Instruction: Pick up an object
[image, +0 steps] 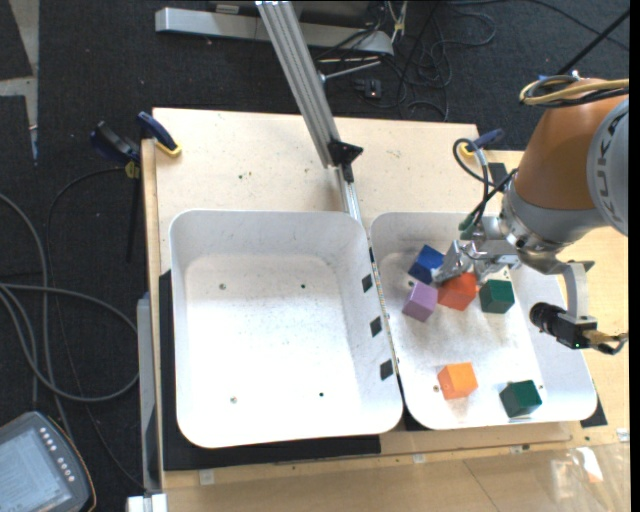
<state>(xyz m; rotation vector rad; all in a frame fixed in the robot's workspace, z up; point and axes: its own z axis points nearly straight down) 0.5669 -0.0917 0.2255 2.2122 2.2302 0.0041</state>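
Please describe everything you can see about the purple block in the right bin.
The purple block is a small, pale lilac cube with a matte look, lying tilted in the upper left part of the right bin, near the wall between the bins. A blue block lies just above it and a red-orange block beside it, close or touching.

The arm runs off the right edge, and its wrist hides the far corner of the right bin. The tool covers part of the red block; its fingers are too small to make out.
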